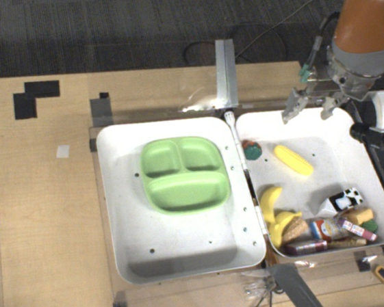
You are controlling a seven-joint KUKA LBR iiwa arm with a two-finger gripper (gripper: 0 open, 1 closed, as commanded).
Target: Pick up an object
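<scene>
A: Arm position?
B: Arm (367, 16) enters from the right, orange band up top. The jaws (308, 105) hang over the far edge of the right bin (374, 183), near its back wall.

A: State of the jaws?
B: Spread apart, two fingers (292, 108) visible with a clear gap between them. Nothing sits in that gap.

A: Contents, right bin?
B: A yellow block (293, 160) lies tilted in the middle, apart from everything else. A small red-and-green item (251, 150) sits by the left wall, close to the divider. A banana (271, 204) lies lower along that same wall. At the near edge there is a crowded pile (328, 229): a cone-shaped piece, a bottle lying flat, a few more bits (too jumbled to separate). A black-and-white toy (345, 200) stands just above the pile.

A: Any of these near the jaws?
B: None touching. The yellow block is the closest, below and slightly left of them.

A: Left bin?
B: Left bin (125, 205) holds a green tray (184, 173) with three compartments, lying flat near the middle, slightly toward the back. Both bins rest on the desk (39, 201).
</scene>
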